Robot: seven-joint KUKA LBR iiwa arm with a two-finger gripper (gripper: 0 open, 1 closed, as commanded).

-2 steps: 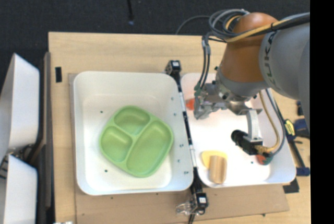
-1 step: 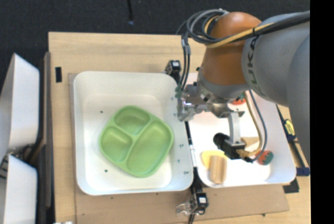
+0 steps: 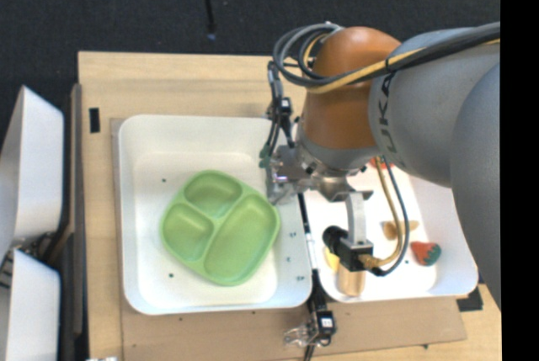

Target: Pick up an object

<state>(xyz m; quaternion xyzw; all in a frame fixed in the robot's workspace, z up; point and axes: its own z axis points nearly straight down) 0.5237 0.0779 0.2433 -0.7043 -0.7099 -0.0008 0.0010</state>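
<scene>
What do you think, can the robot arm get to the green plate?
Probably yes. The green plate lies by itself in the left bin with nothing on top of it, and the arm hangs close beside it.

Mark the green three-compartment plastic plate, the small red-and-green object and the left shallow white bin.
Green three-compartment plastic plate (image 3: 240,240): camera view, largest compartment's floor.
Small red-and-green object (image 3: 428,251): camera view, its red body.
Left shallow white bin (image 3: 156,153): camera view, bare floor.

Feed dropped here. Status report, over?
Arm over right bin. No object seen held. Small red-green item loose in that bin. Green plate sits in left bin.
</scene>
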